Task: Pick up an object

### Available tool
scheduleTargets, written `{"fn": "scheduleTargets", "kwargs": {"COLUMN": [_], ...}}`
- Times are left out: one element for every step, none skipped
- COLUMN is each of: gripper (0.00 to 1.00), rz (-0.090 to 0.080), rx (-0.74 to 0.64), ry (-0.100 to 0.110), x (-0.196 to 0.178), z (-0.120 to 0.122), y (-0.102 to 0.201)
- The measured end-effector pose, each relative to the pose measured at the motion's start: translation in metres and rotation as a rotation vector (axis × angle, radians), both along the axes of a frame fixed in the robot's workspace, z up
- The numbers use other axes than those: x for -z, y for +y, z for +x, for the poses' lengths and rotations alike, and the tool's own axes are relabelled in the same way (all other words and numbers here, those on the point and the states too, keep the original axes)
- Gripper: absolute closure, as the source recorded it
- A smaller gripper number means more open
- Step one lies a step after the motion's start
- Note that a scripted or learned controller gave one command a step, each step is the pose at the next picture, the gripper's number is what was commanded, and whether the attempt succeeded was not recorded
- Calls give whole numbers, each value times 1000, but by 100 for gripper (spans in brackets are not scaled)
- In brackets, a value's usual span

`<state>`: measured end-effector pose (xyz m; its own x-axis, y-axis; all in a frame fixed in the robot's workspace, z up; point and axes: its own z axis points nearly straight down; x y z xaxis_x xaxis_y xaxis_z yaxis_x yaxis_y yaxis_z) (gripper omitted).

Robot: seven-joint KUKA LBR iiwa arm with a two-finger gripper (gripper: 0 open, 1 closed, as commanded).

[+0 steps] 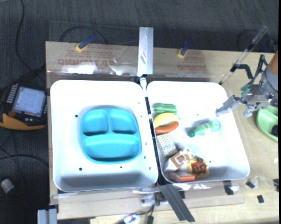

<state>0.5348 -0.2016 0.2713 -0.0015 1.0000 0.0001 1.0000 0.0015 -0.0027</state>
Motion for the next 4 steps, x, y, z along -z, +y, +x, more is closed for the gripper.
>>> {"fn": "scheduleTargets", "kwargs": {"gripper": [0,0,0,100], "rz": [-1,0,6,1], "rx": [155,328,-150,-150], "ry": [2,-3,-10,-15], "x": [106,169,181,171], "z": [39,50,54,55], "y": [42,42,-6,-7]}}
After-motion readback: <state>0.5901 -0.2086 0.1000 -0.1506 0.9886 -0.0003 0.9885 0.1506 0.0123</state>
